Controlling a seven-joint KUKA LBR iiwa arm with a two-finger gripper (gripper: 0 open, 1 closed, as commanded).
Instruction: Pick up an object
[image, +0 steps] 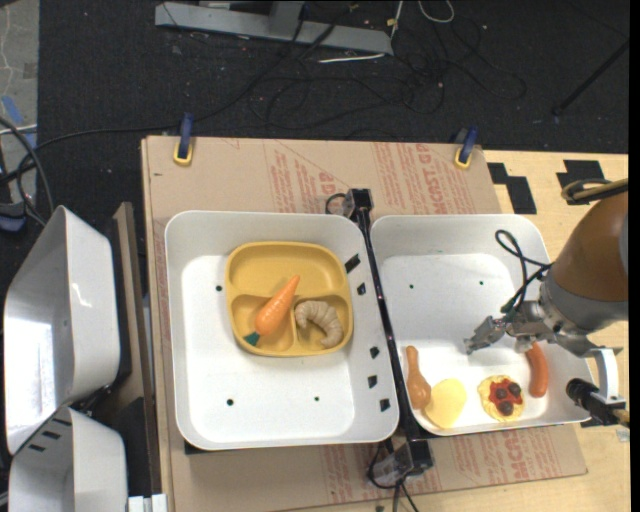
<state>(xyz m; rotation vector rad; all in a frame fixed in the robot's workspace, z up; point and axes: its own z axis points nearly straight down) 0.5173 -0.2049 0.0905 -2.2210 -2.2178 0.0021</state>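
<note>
The arm reaches into the right bin from the right, and its gripper hangs low over the bin floor. The jaws look slightly parted, with nothing between them. A sausage lies just behind the jaws, toward the arm. Below the jaws, along the bin's near edge, sit a small pizza slice with red toppings, a pale yellow round piece and an orange drumstick-shaped toy, which touches the round piece. Well to the left of the jaws, the left bin holds a yellow divided plate carrying a carrot and a pale shrimp. The cardboard under the bins bears red printing, mirrored and not legible.
</note>
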